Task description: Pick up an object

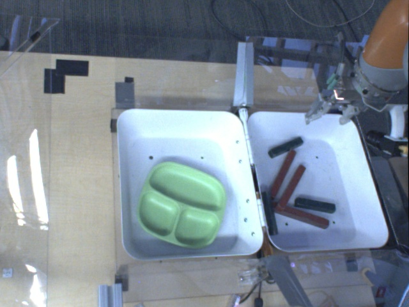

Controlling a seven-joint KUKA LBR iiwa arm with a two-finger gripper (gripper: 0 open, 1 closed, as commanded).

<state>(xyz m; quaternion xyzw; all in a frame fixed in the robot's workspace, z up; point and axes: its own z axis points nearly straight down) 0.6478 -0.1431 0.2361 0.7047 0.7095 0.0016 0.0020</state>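
Note:
My gripper (331, 114) hangs over the far edge of the right bin (358, 235), its two fingers spread apart with nothing between them. Below it in that bin lie several sticks: a dark green one (285, 147) nearest the gripper, two dark red ones (287, 179) leaning side by side, another dark green one (314, 204), a red one (303, 216) along the near side and a dark one (269, 215) by the left wall. The orange band of the arm (390, 27) shows at the top right.
The left bin (134, 133) holds a green three-compartment tray (182, 203). A metal divider post (243, 75) stands between the bins at the back. Cables lie on the dark floor behind the bench.

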